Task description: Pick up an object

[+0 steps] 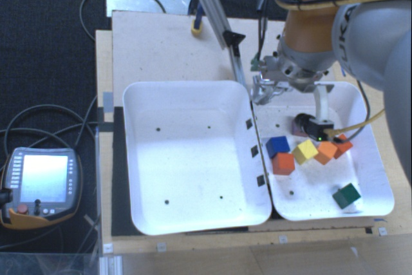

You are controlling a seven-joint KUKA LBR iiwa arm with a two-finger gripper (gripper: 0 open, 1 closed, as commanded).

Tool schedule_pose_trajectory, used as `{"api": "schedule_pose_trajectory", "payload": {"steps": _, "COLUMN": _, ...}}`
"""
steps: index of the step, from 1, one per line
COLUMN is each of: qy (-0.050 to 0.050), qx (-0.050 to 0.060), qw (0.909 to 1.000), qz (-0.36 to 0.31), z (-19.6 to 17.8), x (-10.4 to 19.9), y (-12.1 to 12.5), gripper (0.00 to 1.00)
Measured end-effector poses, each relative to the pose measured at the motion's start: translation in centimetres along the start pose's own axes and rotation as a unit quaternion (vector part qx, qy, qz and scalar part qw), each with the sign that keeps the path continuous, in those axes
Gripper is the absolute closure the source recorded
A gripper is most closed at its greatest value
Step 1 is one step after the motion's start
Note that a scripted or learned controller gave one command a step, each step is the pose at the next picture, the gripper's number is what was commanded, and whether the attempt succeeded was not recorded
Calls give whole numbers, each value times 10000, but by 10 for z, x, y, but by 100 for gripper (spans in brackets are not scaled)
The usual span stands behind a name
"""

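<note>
End effector point(262, 92) sits over the right bin's point(380, 185) far left corner; whether open or closed, cannot tell; blue cube point(278, 145) lies near it, toward the front.

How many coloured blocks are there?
6, all in the right bin: blue block, red block, yellow block and orange block clustered, reddish block beside it, green block nearer the front. The arm may hide more.

Six small blocks lie in the right bin point(302, 198). A red-orange cube point(283, 163) touches a blue cube point(278, 145) at the blue one's 5 o'clock. At its 3 o'clock, a yellow cube point(306, 151), orange cube point(326, 152) and red block point(344, 146) form a touching row, turned cornerwise. A dark green cube point(347, 195) lies apart, at the row's 5 o'clock.
</note>
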State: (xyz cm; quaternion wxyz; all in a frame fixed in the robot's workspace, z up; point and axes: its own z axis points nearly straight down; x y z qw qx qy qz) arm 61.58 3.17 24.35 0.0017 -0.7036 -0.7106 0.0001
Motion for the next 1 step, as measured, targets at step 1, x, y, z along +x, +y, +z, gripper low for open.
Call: {"api": "schedule_pose_trajectory", "payload": {"steps": 1, "qy": 1, "qx": -9, "qw": 10000, "qz": -4, "z": 13, "x": 49, "y": -9, "gripper": 100}}
